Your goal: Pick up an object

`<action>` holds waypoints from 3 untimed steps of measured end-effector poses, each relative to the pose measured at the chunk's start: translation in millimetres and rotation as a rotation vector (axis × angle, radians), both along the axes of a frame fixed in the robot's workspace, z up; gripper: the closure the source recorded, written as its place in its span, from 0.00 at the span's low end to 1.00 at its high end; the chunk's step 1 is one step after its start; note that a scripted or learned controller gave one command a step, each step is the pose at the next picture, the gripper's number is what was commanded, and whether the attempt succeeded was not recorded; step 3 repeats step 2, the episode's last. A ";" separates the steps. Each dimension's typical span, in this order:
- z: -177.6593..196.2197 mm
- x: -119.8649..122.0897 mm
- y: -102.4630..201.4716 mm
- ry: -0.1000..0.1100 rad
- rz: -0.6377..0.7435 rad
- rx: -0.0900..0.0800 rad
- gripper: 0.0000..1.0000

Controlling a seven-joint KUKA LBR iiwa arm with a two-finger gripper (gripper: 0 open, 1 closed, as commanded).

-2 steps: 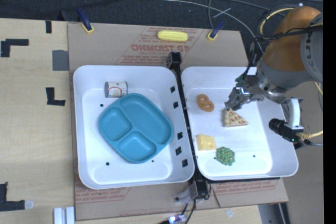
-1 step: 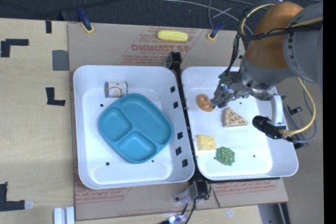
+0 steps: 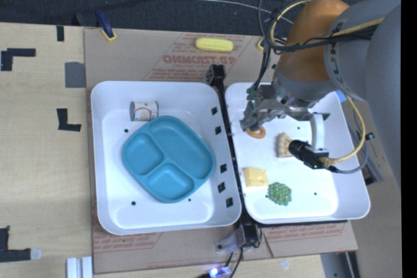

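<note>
Reaching in over the right bin [image 3: 352, 202], the gripper [image 3: 255, 122] hangs low at the bin's left side, close to the divider between the two bins, with a small orange-brown ring [image 3: 258, 133] lying right at its tip. Whether the fingers are spread or closed cannot be made out, because the dark wrist hardware covers them from above, and nothing can be seen clamped between them. The ring looks like the likeliest target, since it sits just under the tip, but it is flat and thin, so the fingers may well close above it or push it aside and come up with nothing. The bin wall is close on that side, so a finger could also catch the rim or jam the ring against it. Other candidates lie loose in the same bin: a pale beige chunk [image 3: 283, 144] near the ring, a yellow block [image 3: 255, 176] further toward the front, and a green knobbly ball [image 3: 279, 193] just beside the block. The ball would probably roll if nudged. A black cable fitting [image 3: 306, 154] trailing off the arm lies just beside the beige chunk and could drag it as the arm moves. The left bin [image 3: 107, 205] holds a blue divided plate [image 3: 168, 157] and a small can [image 3: 143, 111], well apart from the gripper.
</note>
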State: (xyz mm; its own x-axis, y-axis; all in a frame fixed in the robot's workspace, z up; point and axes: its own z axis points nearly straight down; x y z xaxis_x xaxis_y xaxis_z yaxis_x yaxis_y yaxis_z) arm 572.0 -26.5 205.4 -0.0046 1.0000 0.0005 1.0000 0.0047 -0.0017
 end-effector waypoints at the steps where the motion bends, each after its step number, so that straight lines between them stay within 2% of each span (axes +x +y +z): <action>1: 13.7 -4.2 56.6 -0.001 0.003 0.001 1.00; 2: 8.5 -14.4 109.7 0.001 0.002 0.000 1.00; 3: 8.5 -14.4 109.7 0.001 0.002 0.000 1.00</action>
